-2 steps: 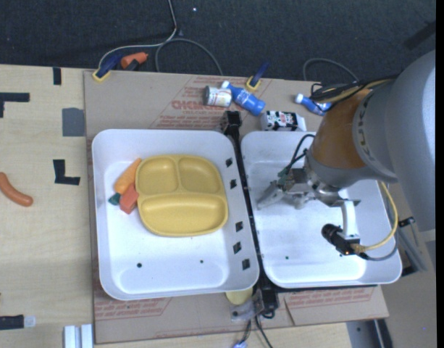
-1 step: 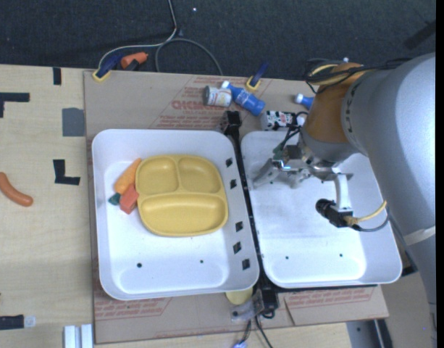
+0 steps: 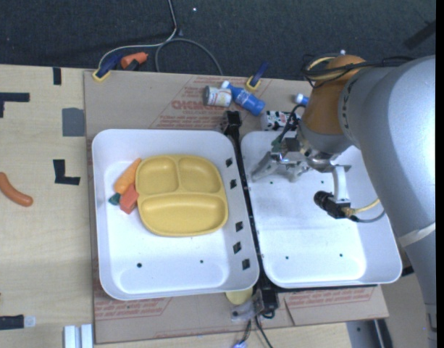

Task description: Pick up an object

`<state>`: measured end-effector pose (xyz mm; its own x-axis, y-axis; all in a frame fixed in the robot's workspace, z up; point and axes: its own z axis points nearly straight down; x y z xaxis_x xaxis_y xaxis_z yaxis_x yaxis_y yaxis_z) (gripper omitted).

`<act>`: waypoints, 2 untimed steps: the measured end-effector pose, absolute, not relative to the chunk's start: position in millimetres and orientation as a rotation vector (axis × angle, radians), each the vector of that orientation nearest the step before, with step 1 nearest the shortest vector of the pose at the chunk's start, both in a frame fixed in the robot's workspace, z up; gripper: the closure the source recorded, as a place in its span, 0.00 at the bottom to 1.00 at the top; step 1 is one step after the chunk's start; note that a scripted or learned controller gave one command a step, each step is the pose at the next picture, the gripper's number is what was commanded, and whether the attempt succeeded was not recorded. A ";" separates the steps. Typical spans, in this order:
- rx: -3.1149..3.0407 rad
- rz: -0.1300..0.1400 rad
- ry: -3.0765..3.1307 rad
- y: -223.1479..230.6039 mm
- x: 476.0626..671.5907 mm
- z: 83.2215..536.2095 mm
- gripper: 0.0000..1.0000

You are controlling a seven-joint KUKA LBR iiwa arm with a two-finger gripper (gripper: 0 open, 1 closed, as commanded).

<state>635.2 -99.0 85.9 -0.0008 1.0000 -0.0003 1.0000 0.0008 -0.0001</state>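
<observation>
A yellow divided plate lies in the left white bin. An orange carrot-shaped toy leans against the plate's left rim, with a small red and green piece just below it. My gripper hangs low over the upper left corner of the right bin, close to the divider between the bins. Its fingers are spread open with nothing between them. The plate and toys are well to its left, across the divider.
Behind the bins on the cardboard lie a blue and white bottle and a clamp. An orange sausage-shaped toy rests on the wooden bench far left. A black cable fitting hangs from the arm over the right bin.
</observation>
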 end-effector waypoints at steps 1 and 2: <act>2.217 0.002 2.223 -100.9 669.8 85.2 0.00; 2.214 -0.001 2.222 -101.2 669.2 95.8 1.00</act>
